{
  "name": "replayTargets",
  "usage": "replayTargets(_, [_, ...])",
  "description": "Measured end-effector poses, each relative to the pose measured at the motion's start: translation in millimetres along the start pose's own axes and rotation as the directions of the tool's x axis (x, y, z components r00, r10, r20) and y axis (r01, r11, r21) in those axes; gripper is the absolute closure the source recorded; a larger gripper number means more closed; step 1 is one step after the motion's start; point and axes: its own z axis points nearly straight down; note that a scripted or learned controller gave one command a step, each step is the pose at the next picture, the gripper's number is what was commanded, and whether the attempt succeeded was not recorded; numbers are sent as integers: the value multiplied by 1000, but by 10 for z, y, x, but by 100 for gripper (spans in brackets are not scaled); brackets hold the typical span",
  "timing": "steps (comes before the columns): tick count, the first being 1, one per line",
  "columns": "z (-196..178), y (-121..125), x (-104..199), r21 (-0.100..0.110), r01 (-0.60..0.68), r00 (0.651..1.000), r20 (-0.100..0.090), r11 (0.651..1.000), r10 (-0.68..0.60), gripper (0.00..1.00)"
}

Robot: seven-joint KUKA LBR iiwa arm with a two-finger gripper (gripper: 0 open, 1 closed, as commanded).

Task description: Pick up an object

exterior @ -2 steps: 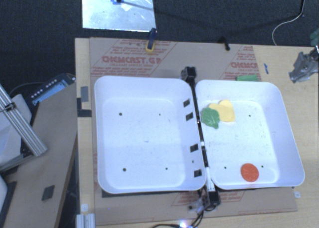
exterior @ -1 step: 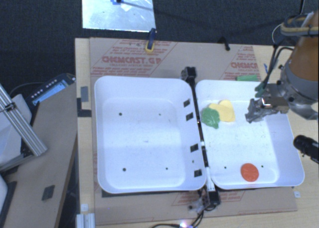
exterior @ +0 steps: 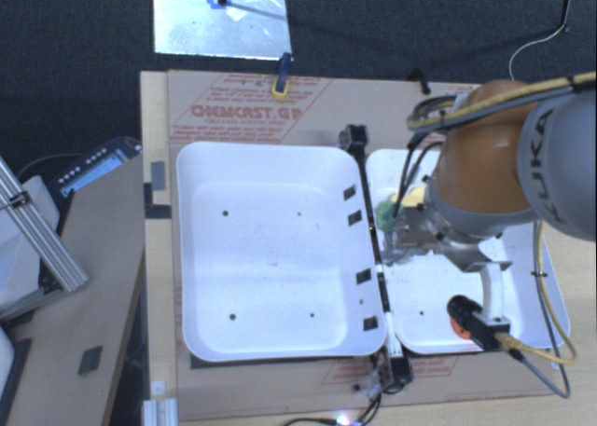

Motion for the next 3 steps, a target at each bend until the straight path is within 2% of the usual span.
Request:
replayTargets(1, [321,222,453,-8,-2,1000,1,1000,2,100])
replayTargets(2, [470,791,746,-14,-3,1000,1,1000,3,100])
replayTargets(3, [935,958,1569,-9,1,1000,0,1000,-1,100])
